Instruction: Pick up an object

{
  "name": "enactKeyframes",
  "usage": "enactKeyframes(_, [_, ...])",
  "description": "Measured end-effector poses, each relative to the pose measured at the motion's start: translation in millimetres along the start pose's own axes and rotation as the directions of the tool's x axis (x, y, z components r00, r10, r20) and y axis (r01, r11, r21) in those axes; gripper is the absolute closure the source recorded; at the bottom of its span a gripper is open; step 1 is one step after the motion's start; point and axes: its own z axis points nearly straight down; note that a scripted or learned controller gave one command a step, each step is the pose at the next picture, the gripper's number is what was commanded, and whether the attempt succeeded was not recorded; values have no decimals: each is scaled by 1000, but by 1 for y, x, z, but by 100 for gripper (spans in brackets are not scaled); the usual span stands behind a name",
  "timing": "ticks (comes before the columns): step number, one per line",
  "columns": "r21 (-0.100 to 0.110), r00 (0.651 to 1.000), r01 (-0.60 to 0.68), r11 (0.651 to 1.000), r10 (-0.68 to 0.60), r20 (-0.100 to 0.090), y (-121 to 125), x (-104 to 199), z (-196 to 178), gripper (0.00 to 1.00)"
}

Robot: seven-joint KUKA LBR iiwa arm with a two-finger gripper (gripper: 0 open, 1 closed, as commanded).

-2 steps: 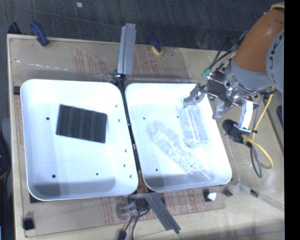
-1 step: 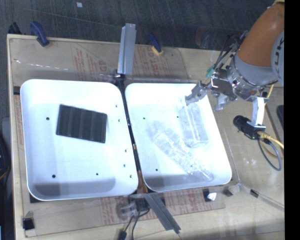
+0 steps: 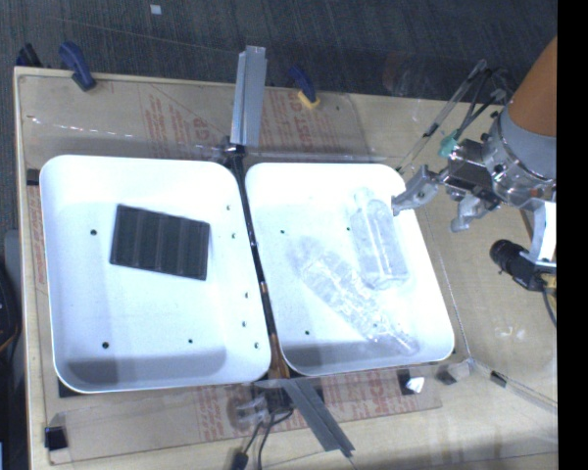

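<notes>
A dark ribbed rectangular pad [image 3: 161, 242] lies flat in the left bin [image 3: 69, 341]. In the right bin [image 3: 304, 355] a clear plastic bottle [image 3: 377, 245] lies lengthwise, and a second, crumpled clear bottle [image 3: 341, 290] stretches diagonally beside it toward the front right corner. My gripper [image 3: 428, 213] hovers over the right bin's far right rim, just right of the upper bottle's cap end. Its two fingers [image 3: 408, 197] are spread apart and open, with nothing between them.
A metal divider bar [image 3: 248, 96] rises behind the seam between the bins. Blue clamps [image 3: 75, 65] hold the board's back edge. Cables and a black fitting [image 3: 517, 262] hang by the arm on the right. A bracket [image 3: 314, 421] sits at the front.
</notes>
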Motion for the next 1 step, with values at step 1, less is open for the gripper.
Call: enactKeyframes(1, [6,967,-256,967,256,1,-25,6,42,0])
